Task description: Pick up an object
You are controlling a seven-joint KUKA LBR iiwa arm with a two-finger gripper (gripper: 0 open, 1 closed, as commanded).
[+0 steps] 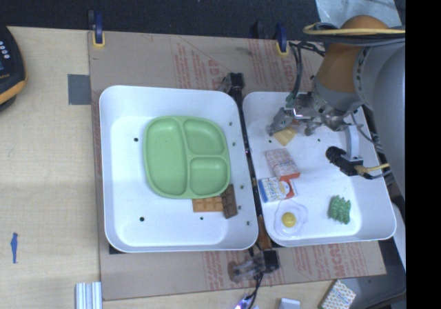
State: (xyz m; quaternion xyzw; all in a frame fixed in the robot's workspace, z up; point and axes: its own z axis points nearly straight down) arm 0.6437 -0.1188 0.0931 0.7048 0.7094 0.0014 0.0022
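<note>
**GRASP APPROACH: RIGHT BIN, FAR END**

Nearest the camera in the right bin (313,183) lie a fried-egg toy (289,220) and a knobbly green toy (339,209), well apart. Just beyond the egg lies a blue, white and red carton (274,189), touching a pink-and-white packet (280,161) behind it. The items lie loose and flat, most with bare floor around them, which likely leaves room for a descent from above.

In the left bin (124,218), an orange block (207,205) and a brown block (229,201) rest against the near edge of a green divided plate (186,156). These are not within the present reach.

At the far end of the right bin, the gripper (293,121) sits low, directly over a yellow wedge (284,137). The wedge lies on the bin floor, just beyond the packet, and is judged to be the target. Whether the gripper is released or clenched cannot be told from this view, so no hold is confirmed.
</note>
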